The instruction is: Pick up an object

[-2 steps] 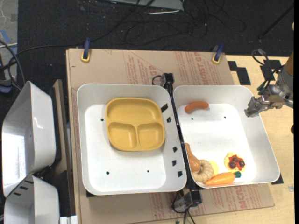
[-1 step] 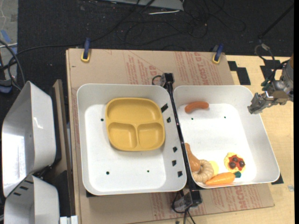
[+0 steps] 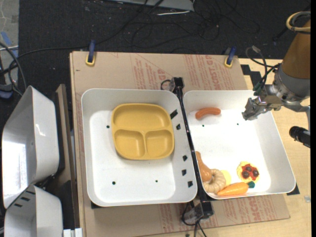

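Note:
In the right bin [image 3: 276, 147] lie an orange sausage [image 3: 208, 113] near the far wall, and along the near wall a tan squash-like piece [image 3: 202, 167], a pale curled shrimp [image 3: 216, 180], a carrot [image 3: 234, 188] and a small yellow pizza toy [image 3: 248, 172]. My gripper [image 3: 251, 111] hangs over the far right part of that bin, to the right of the sausage and apart from it. Nothing shows between its fingers.
The left bin [image 3: 94, 147] holds a yellow divided plate [image 3: 143, 131]. A black divider with clips [image 3: 185, 132] runs between the bins. Two clamps [image 3: 90, 58] [image 3: 229, 57] hold the cardboard bench top. White containers [image 3: 29, 137] stand at the far left.

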### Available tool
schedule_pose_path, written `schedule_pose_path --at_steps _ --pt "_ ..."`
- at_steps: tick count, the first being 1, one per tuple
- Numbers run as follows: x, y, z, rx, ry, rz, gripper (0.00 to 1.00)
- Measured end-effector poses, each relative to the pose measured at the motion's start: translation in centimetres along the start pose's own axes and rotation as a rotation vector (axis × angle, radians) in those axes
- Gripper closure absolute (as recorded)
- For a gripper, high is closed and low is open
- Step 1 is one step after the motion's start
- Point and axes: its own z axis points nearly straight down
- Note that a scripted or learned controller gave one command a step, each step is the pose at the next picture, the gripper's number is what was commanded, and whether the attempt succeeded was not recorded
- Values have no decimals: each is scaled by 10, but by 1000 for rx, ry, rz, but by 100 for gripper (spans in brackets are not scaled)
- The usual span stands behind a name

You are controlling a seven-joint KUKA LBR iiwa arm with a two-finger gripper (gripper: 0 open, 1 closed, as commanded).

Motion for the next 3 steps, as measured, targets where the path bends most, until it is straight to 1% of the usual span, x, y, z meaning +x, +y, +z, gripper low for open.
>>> schedule_pose_path --at_steps 1,2,3 --pt "50 4 12 0 0 0 100" --pt "102 15 24 1 1 0 100" --pt "152 15 15 -1 0 0 100"
